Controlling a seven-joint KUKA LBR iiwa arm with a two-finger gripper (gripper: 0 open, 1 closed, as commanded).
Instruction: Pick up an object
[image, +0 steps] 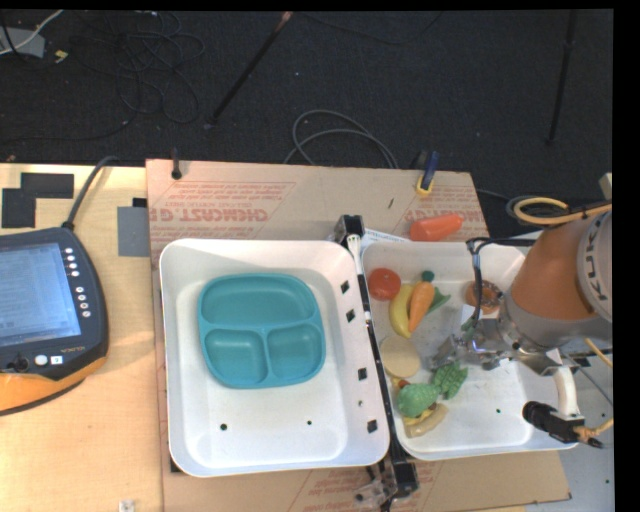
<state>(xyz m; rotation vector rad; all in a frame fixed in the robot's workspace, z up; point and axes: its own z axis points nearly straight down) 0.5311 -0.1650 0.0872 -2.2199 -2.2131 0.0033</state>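
Observation:
The right bin holds several toy foods: a red tomato, a yellow banana, an orange carrot, a beige disc, a leafy green piece, another green piece and a small brown item. My gripper is low inside this bin, just right of the beige disc and directly above the leafy green piece. The wrist with its orange band hides the bin's right part. I see nothing clearly held.
The left bin carries a teal divided plate. An orange-red toy lies on the cardboard behind the right bin. A tablet sits at the far left. Cables run near the arm.

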